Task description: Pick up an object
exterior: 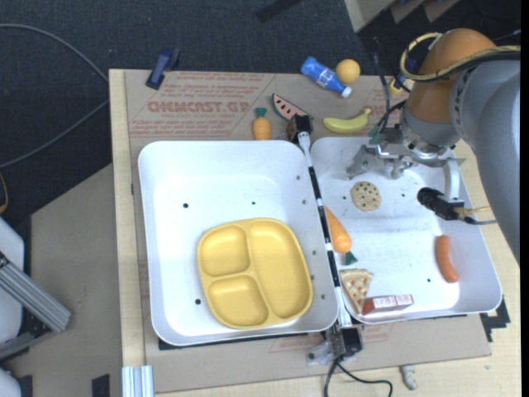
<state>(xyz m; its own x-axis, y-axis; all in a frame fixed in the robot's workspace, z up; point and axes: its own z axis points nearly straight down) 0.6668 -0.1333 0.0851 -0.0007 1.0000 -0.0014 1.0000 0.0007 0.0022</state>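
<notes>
Cookie (pixel 365 195) lies flat in the right bin (pixel 475 292) just below the gripper (pixel 382 160), light, stiff, thin and low, so pinch its opposite edges; grip state, you can't tell.

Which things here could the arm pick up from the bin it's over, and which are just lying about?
Candidates, right bin:
round speckled cookie
orange toy carrot
reddish sausage
pizza slice
red-and-white packet

Lying about:
yellow divided plastic plate, left bin
yellow banana, blue bottle, watermelon slice, on the cardboard
</notes>
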